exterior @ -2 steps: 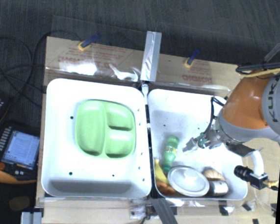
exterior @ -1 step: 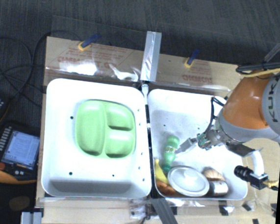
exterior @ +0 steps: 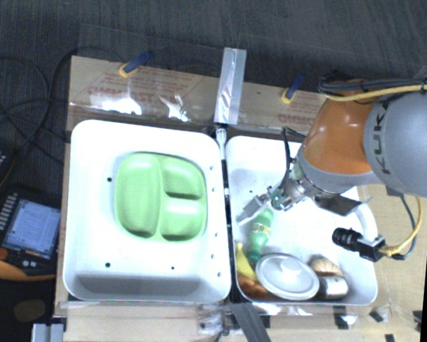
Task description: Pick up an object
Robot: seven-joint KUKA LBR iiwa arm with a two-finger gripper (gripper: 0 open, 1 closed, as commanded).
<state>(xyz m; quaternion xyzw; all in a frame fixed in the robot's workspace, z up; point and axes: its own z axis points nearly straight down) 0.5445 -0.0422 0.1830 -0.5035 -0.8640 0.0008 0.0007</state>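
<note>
In the camera view, the gripper (exterior: pixel 271 200) hangs low over the right bin (exterior: pixel 306 149), its fingers spread apart and holding nothing. Just below the fingertips lies a green bottle (exterior: pixel 259 231), the likeliest thing to pick; beyond it, toward the bin's near wall, sit a yellow banana (exterior: pixel 243 265), a white round lid (exterior: pixel 287 276) and a brown-and-dark item (exterior: pixel 329 277) I cannot name. To do this well, I would centre the fingers across the bottle's narrow body before closing. Count: two bins, one green divided plate (exterior: pixel 161 196) in the left bin (exterior: pixel 84 267), one bottle, one banana, one lid.
</note>
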